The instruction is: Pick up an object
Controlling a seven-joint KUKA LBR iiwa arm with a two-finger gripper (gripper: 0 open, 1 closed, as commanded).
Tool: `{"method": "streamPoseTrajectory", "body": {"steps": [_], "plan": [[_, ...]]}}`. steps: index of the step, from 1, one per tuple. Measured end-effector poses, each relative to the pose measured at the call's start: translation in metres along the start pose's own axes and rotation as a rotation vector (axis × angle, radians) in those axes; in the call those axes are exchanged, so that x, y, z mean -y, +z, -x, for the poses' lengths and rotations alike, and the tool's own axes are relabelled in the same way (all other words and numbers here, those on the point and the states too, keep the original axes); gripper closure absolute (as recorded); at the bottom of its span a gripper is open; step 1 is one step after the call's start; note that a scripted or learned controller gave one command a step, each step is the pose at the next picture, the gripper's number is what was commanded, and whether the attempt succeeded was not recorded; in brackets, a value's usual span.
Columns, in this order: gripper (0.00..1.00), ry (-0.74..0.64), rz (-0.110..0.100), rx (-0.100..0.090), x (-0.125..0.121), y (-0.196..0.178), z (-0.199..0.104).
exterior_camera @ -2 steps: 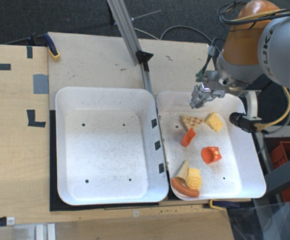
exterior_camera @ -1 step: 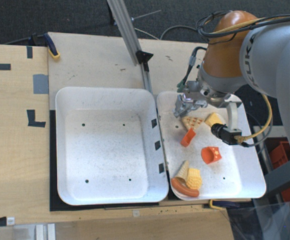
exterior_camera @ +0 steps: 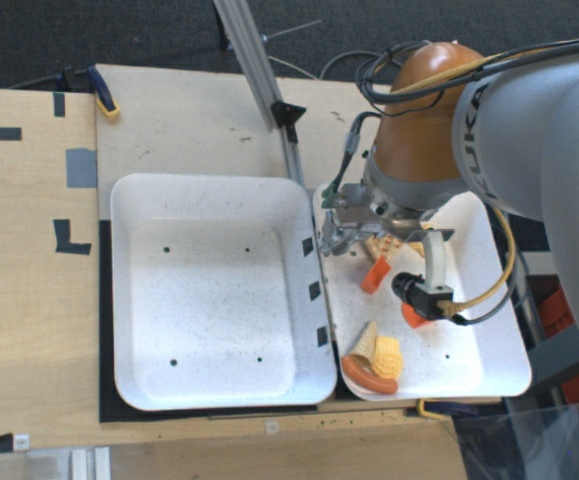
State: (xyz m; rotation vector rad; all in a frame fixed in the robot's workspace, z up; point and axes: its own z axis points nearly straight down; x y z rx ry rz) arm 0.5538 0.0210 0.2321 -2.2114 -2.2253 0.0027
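Note:
My gripper [exterior_camera: 347, 236] hangs over the left part of the right bin [exterior_camera: 489, 368], close to the rim between the two bins. An orange block [exterior_camera: 374, 275] lies just below and right of it. A small orange-red piece [exterior_camera: 415, 314] sits beside a black fitting on the arm. Near the bin's front edge rest a yellow corn cob [exterior_camera: 386, 354], a tan wedge [exterior_camera: 365, 340] and a red-orange sausage [exterior_camera: 366, 375]. A tan object [exterior_camera: 381, 244] is partly hidden under the wrist.
The left bin [exterior_camera: 209, 288] stands beside the right one. A metal pole [exterior_camera: 254, 58] slants down from the top to the bins' shared corner. The arm's bulky wrist and cables cover the right bin's back half.

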Motion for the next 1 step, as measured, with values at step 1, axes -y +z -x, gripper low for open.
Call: {"method": "streamPoseTrajectory", "body": {"steps": [1], "plan": [[1.0,0.0,0.001,0.0,0.0181,-0.0031,-0.0427]]}}
